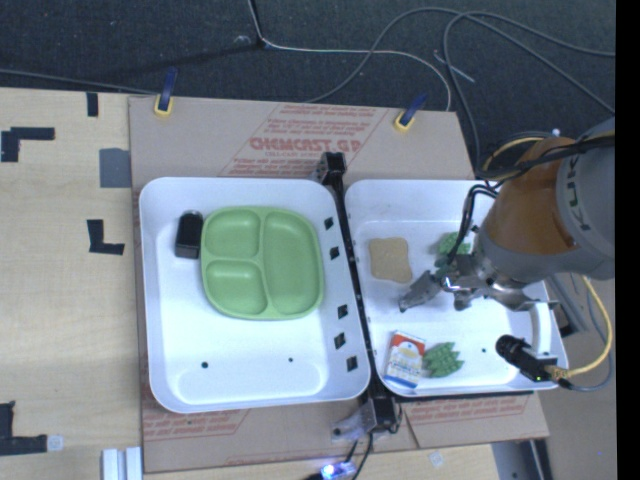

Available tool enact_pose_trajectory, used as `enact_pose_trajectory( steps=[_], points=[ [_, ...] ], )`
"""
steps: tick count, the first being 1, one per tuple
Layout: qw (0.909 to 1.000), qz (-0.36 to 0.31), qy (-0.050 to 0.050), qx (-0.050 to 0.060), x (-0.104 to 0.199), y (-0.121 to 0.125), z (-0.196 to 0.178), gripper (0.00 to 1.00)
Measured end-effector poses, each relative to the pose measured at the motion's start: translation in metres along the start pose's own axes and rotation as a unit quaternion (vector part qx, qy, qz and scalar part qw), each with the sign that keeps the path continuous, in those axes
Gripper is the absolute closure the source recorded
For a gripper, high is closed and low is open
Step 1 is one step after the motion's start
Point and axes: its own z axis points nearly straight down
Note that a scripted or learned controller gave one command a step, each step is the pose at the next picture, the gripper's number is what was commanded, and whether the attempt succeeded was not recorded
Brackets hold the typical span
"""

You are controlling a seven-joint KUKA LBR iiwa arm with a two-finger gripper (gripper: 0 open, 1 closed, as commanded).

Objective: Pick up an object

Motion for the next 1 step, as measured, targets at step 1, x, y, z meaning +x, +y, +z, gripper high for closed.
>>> enact_pose_trajectory(
  steps=[1],
  points=[
    [1.0000,0.000,-0.002,-0.003,0.0002,0.0003,0.0476,0.00]
  ],
)
